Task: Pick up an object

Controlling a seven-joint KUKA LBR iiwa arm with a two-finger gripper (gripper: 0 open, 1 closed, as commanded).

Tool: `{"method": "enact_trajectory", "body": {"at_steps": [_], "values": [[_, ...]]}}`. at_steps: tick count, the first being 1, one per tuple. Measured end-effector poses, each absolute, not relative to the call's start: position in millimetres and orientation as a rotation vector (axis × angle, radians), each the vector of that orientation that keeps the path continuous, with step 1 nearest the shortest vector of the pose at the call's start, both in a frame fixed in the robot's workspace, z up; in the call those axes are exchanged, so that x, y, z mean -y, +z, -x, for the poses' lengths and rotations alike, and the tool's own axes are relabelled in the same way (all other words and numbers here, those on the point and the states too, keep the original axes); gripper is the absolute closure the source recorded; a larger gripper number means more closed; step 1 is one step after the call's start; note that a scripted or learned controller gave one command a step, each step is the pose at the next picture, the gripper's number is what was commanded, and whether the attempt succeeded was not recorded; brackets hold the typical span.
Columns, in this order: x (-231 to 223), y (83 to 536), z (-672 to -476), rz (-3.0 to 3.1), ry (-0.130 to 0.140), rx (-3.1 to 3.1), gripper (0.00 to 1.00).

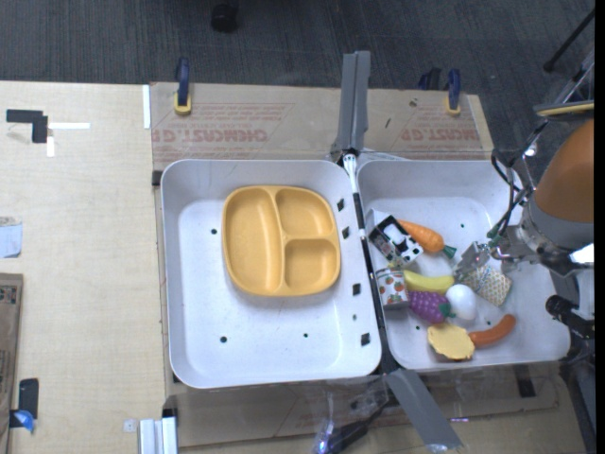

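My gripper (480,256) is low in the right bin (430,192), near its right side, with the arm's orange band (575,173) above it. It hangs over a beige, mesh-patterned piece (493,285) and just right of a yellow banana (428,280) and a white egg (460,301). Around them lie an orange carrot (422,235), a black-and-white toy (397,241), purple grapes (426,305), a small patterned box (391,287), a red-orange sausage (492,329) and a flat yellow piece (451,342). Nothing is visibly lifted.
The left bin (189,282) bears a yellow three-part plate (281,239). A grey divider bar (354,102) runs up between the bins at the back. Cardboard lies behind the bins, and a pale bench top (76,253) spreads to the left.
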State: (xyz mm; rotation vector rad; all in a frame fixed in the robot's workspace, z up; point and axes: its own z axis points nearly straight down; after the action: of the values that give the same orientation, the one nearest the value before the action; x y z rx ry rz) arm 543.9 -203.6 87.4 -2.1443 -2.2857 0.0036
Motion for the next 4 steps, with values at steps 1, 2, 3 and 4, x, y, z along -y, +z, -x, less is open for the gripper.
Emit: {"method": "enact_trajectory", "body": {"at_steps": [1, 2, 3, 4], "values": [[204, 92, -542.6, 2.145, 0.008, 2.276, 1.0], [204, 92, -542.5, 2.145, 0.009, 2.276, 0.0], [200, 87, -475.9, 2.029, 0.004, 2.387, 0.0], [177, 88, -487.9, 2.129, 0.005, 2.301, 0.0]]}}
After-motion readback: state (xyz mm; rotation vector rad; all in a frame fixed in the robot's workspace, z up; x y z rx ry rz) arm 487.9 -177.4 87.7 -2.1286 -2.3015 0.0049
